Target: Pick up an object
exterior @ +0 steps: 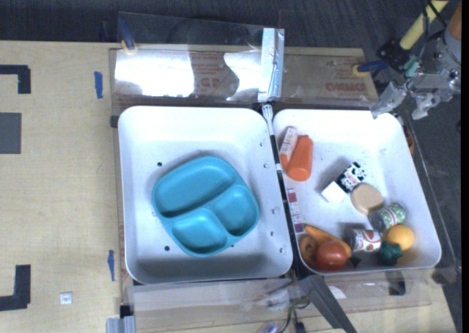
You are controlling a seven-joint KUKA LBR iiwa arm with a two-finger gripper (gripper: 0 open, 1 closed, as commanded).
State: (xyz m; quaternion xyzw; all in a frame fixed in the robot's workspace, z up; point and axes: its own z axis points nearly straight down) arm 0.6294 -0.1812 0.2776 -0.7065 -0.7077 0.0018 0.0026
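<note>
So two white bins side by side, the left bin [135, 177] has exactly one thing in it, a blue three-compartment tray [205, 204] sitting a bit skewed, long axis running from upper left to lower right. The right bin [388, 144] has all the small stuff, I count roughly nine pieces: one orange bottle [299, 159] lying down by the left wall, its long axis close to vertical in the view with a slight lean, and I can't tell which end is the cap; one red-and-white tube [287, 139] touching it on the upper left, tilted the same way; one black-and-white cow-pattern carton [345, 180] near the middle, lying diagonal from lower left to upper right; one tan round disc [366, 198] just below it; one green-and-white can [391, 216]; one small red-and-white can [366, 239]; one yellow lemon-ish ball [399, 237]; one dark green bit [389, 253] under that; and one red tomato-looking ball [331, 254] in the bottom left corner with one orange carrot-like piece [315, 234] touching it. The gripper [410, 100] sits up at the top right, just outside the right bin's far corner, well apart from everything, and honestly I can't tell if the jaws are open or closed from here
</note>
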